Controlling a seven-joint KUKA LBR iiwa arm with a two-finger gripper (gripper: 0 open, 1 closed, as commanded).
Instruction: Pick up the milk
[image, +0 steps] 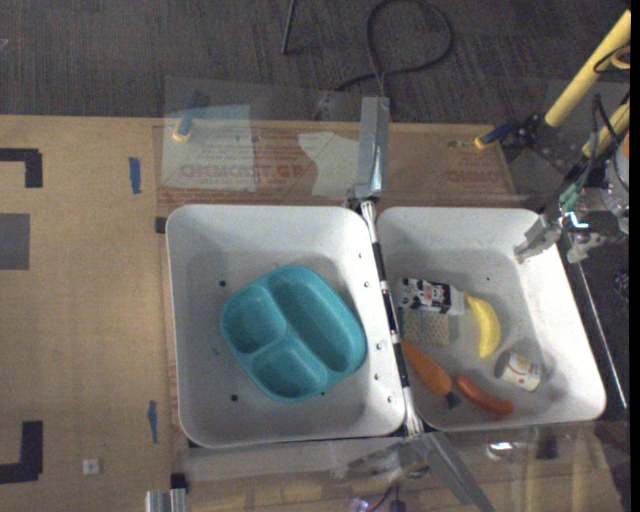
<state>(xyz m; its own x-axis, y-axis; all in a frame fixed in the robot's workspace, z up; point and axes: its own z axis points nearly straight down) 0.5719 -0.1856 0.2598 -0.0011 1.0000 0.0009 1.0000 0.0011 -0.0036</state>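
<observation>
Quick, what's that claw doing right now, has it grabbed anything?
Claw: above the right bin's top right corner, holding nothing; open or closed cannot be told. The milk lies in that bin.

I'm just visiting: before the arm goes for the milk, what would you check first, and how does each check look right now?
1. Milk carton in view, in the right bin: ok.
2. Carton lying flat, not upright: ok for a top grasp, probably.
3. Space around it: not ok; the banana and a grater-like thing lie close.
4. Gripper over the carton: not ok; it sits at the bin's upper right corner.
5. Fingers open: cannot tell.
</observation>
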